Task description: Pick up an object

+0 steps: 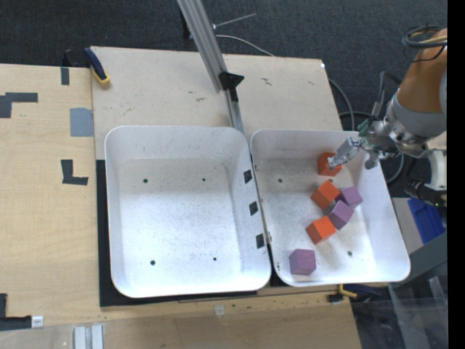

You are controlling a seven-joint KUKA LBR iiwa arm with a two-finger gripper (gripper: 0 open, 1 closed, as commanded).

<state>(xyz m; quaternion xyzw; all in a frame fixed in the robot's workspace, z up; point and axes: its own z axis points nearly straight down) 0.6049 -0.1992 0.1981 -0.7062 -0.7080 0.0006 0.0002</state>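
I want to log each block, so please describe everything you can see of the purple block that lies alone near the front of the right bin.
The lone purple block is a small cube of matte, foam-like look, turned slightly askew. It rests on the floor of the right bin, near the front rim, touching no other block. The nearest orange block lies just behind it, apart.

Matt white plastic bins [182,140], pale wooden bench [43,217]
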